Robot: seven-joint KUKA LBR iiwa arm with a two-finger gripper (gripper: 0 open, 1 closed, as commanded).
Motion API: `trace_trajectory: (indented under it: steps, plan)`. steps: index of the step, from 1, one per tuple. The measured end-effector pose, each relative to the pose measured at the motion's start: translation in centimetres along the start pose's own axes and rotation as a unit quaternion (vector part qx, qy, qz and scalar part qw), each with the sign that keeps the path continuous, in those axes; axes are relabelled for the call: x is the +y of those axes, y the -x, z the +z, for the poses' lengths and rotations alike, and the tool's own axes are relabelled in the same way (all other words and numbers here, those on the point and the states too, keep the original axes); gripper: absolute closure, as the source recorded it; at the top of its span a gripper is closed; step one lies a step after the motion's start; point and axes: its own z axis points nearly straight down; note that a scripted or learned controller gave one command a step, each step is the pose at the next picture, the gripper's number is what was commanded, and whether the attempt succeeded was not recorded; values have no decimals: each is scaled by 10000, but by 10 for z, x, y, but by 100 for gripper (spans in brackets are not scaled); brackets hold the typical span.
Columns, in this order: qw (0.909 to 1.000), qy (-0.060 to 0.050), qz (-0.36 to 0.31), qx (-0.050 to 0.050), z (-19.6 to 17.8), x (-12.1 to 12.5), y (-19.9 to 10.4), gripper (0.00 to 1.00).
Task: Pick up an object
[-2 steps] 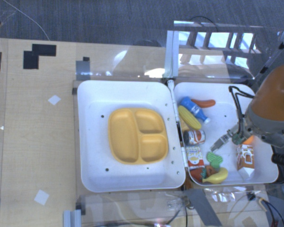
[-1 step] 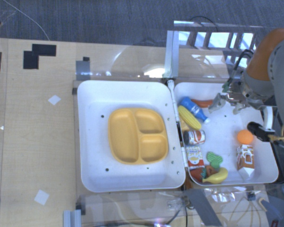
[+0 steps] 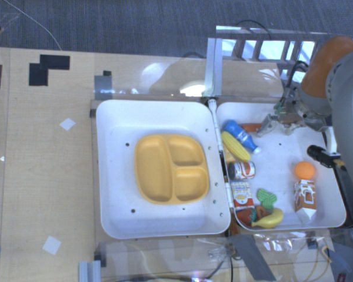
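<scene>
wooden bench (image 3: 41,175) bears two white bins (image 3: 115,128)

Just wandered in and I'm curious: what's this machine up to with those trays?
A robot arm reaches in over the right bin, which holds toy food: a corn cob, a blue bottle, a can, an orange, a small carton and a banana. Its tool hangs near the bin's far edge, carrying nothing. The left bin holds a yellow divided plate.

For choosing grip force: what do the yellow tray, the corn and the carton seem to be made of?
Yellow tray: probably matte moulded plastic; even colour, rounded compartments.
Corn: likely toy plastic, slightly glossy, uniform yellow.
Carton: looks like printed cardboard or plastic; folded white top, too small to decide.
</scene>
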Motion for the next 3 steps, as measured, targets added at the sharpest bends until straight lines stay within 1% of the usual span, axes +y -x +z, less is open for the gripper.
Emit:
trace_trajectory:
  steps: [1, 2, 3]
  plan:
    - [10000, 33, -54, -14, -13, 3, -2, 100]
    - [10000, 30, -55, -13, -13, 3, -2, 0]
    - [9999, -19, -131, 3, 1, 6, 6, 0]
